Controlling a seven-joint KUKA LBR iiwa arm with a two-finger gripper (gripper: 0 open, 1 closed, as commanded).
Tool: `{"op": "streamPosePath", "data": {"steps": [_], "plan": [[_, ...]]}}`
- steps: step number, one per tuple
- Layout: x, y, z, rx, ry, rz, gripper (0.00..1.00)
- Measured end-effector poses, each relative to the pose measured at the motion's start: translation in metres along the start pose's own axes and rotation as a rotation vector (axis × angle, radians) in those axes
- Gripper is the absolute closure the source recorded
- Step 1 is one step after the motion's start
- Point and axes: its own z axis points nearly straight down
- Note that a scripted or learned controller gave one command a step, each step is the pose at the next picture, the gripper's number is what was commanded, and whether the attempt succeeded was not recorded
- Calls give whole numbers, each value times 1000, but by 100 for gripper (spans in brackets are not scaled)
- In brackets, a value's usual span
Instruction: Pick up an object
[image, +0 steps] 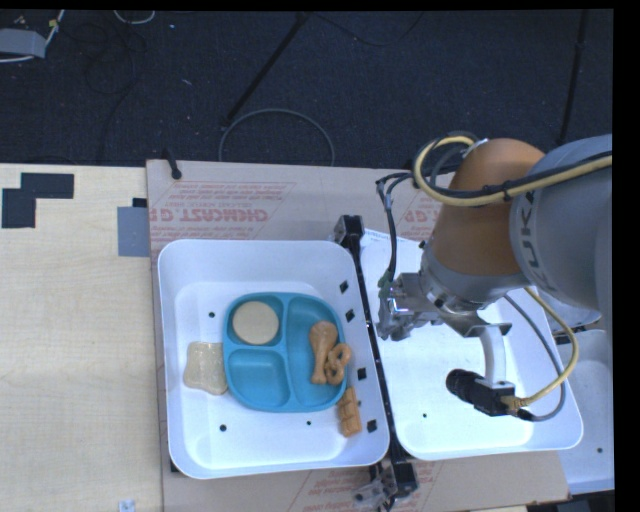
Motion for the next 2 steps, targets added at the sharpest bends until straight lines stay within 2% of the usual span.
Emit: {"op": "streamPosePath", "data": {"steps": [2], "plan": [[91, -7, 7, 1, -1, 1, 100]]}}
